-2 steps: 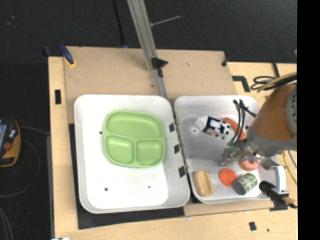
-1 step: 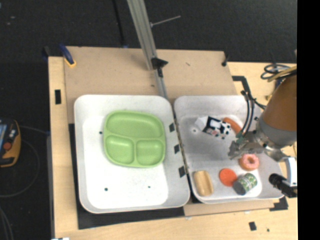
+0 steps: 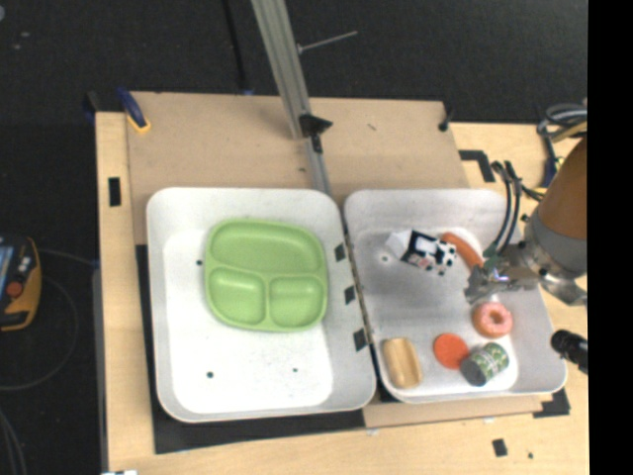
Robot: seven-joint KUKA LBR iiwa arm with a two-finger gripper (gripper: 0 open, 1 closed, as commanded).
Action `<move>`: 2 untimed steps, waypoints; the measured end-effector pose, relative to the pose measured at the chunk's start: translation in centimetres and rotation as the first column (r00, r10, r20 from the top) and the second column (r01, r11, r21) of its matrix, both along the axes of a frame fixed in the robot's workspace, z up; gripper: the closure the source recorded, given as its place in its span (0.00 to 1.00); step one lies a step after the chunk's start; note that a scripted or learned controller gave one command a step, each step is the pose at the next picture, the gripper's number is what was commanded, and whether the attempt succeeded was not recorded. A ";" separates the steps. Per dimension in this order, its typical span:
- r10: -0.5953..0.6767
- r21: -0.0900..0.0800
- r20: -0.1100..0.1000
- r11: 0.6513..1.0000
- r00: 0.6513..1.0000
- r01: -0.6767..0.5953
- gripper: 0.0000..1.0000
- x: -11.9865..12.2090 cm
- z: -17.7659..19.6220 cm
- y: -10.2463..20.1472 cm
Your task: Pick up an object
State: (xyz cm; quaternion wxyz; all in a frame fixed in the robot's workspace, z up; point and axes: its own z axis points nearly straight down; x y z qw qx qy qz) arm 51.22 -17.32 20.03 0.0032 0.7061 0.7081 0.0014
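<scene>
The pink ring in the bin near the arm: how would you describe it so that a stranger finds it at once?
Look at the right white bin, the one without the green divided plate. Near its right wall, just below the gripper, lies the pink ring. It is the only pink thing with a hole; the orange disc and the green can lie below it.
</scene>
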 end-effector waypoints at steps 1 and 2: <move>0.001 0.001 -0.002 1.000 1.000 -0.001 1.00 0.2 2.1 -0.1; 0.005 0.003 -0.002 1.000 1.000 -0.005 1.00 2.8 3.5 4.6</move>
